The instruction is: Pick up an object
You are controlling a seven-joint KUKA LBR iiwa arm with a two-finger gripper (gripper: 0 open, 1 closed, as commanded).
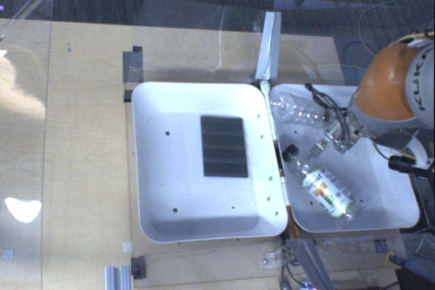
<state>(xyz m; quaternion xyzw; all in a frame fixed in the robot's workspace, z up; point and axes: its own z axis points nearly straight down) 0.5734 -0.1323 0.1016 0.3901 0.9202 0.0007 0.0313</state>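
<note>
A dark ribbed rectangular block lies flat near the middle of the left bin. In the right bin, a clear empty plastic bottle lies on its side at the far left corner. A second clear bottle with a green and orange label lies nearer the front, its black cap pointing toward the bins' shared wall. My gripper hangs low over the right bin between the two bottles, just above the labelled bottle's neck. Nothing shows in its grasp.
The arm's orange band and grey wrist cover the right bin's far right part. Cables trail along that bin's right side. A metal post rises behind the seam between the bins. Wooden benchtop lies to the left.
</note>
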